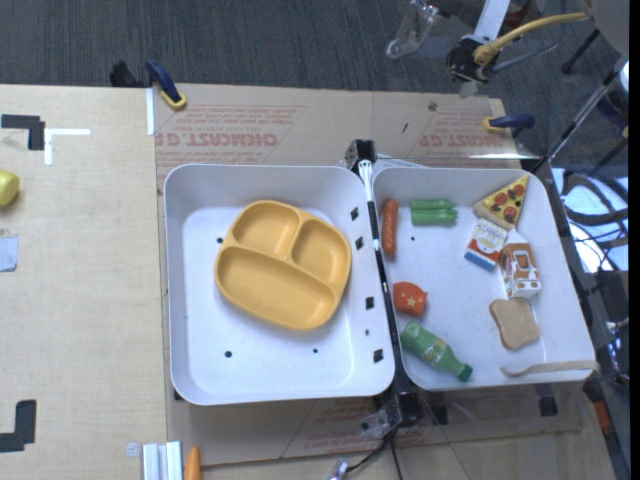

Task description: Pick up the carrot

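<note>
In the camera view, the carrot [388, 228] lay in the right bin [566, 268], an orange stick running lengthwise along the bin's left wall and almost touching it, towards the far end. A green vegetable [432, 212] lay just beside its upper end. A red rounded piece [408, 298] sat near its lower end but apart from it. Farther right and well apart were the pizza slice [503, 200], two small cartons [505, 258] and a slice of bread [514, 323]. A green bottle [435, 350] lay near the front wall. The left bin [185, 298] held only a yellow divided plate [283, 263].

The gripper [440, 43] hung beyond the far edge of the table [80, 298], above and behind the right bin and well apart from the carrot. It carried nothing that could be seen. At that distance and blur, I could not tell whether it was spread or closed.

The step in hand looked like the approach, with the grasp not yet begun. To do it well, the arm would probably need to come down over the middle of the carrot and close across its narrow width, not along its length. The main risk appeared to be the wall. With so little room on that side, the inner jaw could strike the rim or ride up on it. Aiming at the carrot's mid-section should also keep clear of the green vegetable and the red piece.
</note>
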Available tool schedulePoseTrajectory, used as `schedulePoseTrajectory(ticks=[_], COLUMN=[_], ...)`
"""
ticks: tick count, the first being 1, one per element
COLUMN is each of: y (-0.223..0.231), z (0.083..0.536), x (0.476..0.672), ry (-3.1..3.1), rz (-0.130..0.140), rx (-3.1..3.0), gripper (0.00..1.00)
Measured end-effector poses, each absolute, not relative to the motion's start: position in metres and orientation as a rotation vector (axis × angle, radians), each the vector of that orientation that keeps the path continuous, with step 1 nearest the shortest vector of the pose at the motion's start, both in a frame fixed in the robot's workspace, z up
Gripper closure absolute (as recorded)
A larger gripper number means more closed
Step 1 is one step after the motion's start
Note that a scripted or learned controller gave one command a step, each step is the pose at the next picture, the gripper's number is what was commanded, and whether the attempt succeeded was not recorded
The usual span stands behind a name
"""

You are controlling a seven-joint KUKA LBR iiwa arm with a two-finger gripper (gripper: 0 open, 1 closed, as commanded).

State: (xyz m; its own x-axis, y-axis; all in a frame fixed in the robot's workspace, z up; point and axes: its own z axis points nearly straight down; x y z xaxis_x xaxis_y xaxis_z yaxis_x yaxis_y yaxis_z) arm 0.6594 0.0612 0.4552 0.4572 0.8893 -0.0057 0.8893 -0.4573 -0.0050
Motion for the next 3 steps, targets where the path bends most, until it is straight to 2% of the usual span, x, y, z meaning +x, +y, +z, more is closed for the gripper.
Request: schedulePoseTrajectory(ticks=[1, 2, 3], y=[0.132, 0.168, 0.186], z=[0.483, 0.444, 0.489], x=[0.659, 0.66, 0.651], ry=[-1.421, -1.094, -0.396], rz=[0.009, 0.008, 0.005], rx=[-2.802, -2.945, -3.118], gripper=[0.0, 0.0, 0.0])
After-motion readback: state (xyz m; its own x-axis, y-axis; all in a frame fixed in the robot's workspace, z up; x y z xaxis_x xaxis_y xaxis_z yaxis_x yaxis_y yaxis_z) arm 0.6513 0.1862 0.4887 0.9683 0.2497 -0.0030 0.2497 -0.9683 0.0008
